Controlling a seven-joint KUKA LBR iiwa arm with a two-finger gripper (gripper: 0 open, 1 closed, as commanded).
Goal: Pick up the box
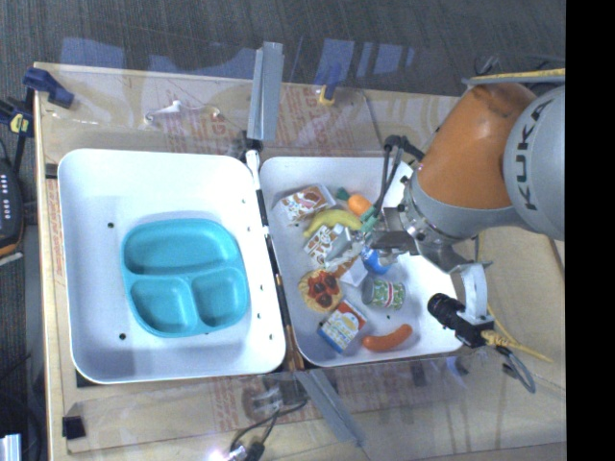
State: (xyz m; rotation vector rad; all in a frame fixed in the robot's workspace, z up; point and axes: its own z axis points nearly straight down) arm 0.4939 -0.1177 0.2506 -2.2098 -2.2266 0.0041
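The right bin (437,346) holds several toy food items. A small yellow and blue box (341,329) lies near its front edge, beside a red sausage (388,338). A white and red box (306,202) lies at the back left, and another printed box (327,246) sits below a yellow banana (332,221). A green and white carton (387,293) lies in the middle. My gripper (381,243) hangs over the middle of the bin, just above a small blue item (375,261) and the carton. The arm's grey and orange body hides the bin's right part.
The left bin (86,190) holds a turquoise three-compartment tray (183,275). A pizza slice toy (321,290) and a small orange piece (358,204) also lie in the right bin. Cables and a black fitting (452,315) hang off the arm near the bin's right front corner.
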